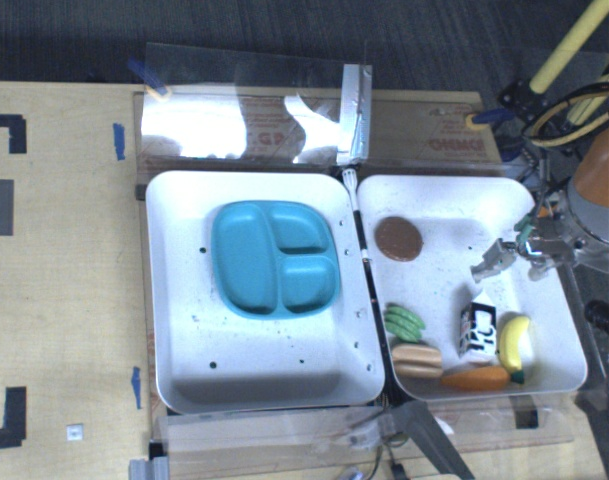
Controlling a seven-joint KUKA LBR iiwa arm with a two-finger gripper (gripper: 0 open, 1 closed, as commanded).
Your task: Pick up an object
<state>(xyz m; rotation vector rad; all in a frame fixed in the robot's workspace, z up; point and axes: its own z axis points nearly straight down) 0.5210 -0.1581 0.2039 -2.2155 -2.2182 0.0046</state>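
The right bin (439,293) holds several toy foods. A brown round cookie (398,238) lies at its back left. Along the front sit a green leafy piece (405,321), a tan bun (416,359) and an orange carrot (474,377). A black-and-white carton (478,330) stands beside a yellow banana (513,343) at the front right. My gripper (496,258) reaches in from the right, over the bin's right half, just behind the carton and apart from it. Nothing shows in its grasp.
The left bin (174,298) holds a blue divided plate (276,258). A clear panel with a metal post (354,118) stands behind the bins. Cables and a yellow pole (574,38) crowd the back right. Wooden bench surface (54,298) lies to the left.
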